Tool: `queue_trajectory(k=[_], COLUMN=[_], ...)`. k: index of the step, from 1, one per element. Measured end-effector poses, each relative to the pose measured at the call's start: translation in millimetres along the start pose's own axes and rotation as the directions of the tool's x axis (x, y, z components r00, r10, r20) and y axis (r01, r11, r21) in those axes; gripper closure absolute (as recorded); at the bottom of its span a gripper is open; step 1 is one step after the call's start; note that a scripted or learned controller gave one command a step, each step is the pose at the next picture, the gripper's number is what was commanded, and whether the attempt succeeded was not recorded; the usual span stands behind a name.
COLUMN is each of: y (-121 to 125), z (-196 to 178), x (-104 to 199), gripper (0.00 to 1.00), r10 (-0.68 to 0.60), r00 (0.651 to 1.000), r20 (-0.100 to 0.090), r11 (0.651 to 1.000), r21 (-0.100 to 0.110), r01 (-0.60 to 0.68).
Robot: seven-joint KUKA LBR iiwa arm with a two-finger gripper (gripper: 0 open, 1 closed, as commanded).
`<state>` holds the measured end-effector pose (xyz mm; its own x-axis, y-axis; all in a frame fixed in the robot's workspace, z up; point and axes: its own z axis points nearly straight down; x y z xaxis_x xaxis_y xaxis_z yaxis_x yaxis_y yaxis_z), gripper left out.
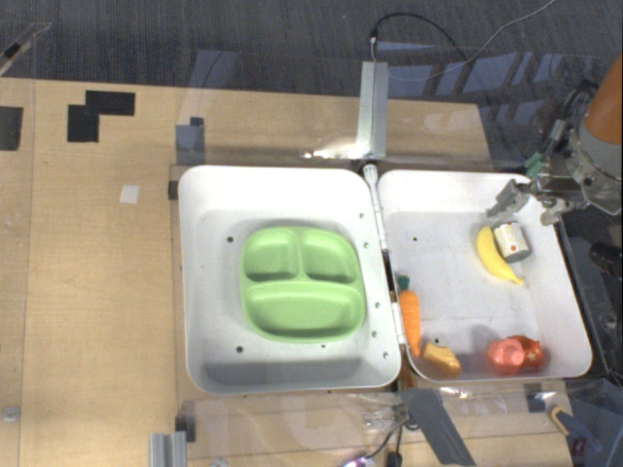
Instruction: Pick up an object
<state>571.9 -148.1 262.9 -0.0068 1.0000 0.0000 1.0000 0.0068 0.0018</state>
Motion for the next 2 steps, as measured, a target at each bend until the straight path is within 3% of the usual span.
queue_trajectory(k=[1, 2], y=[-16.4, -14.4], z=[165.6, 157.5], x=[-23.1, -21.9], gripper=[0.0, 1.0], r10=[-0.023, -0.024], r00=[1.0, 1.0], r20=[0.001, -0.001], r11=[1.0, 1.0], r21=[-0.002, -0.003], r01=[0.023, 0.024])
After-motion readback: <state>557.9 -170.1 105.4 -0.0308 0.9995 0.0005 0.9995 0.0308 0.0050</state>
